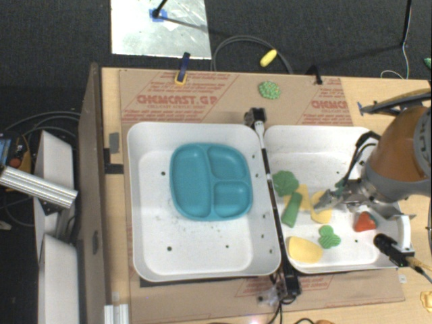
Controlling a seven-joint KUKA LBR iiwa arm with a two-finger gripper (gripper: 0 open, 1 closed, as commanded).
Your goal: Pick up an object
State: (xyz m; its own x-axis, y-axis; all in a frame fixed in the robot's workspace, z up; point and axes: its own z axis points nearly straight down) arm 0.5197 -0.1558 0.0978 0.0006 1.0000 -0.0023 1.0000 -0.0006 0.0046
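1. Closest to the camera, at about 5 o'clock in the right bin (317, 144), a yellow lemon-ish blob (305, 250) lies with its long axis running 9 to 3. Just up at 1 o'clock from it sits a small green knobbly piece (329, 236).
2. Next up, the gripper (322, 198) sits low in the right bin over a yellow piece (322, 214). Honestly can't tell how far the fingers are spread or if they've got hold of anything, it's all a dark tangle there.
3. At 3 o'clock from that, a red object (365, 222) peeks out under the arm (398, 157).
4. At 9 o'clock from the gripper, a green stick (291, 209) points roughly 12 to 6, tipped slightly, touching a green leafy clump (284, 181) at its top.
5. The left bin (152, 201) holds a teal divided plate (210, 181).
6. Farthest back, the cardboard (223, 96) reads "CHEMCAST" in red, with a green bumpy ball (269, 90) lying on it.
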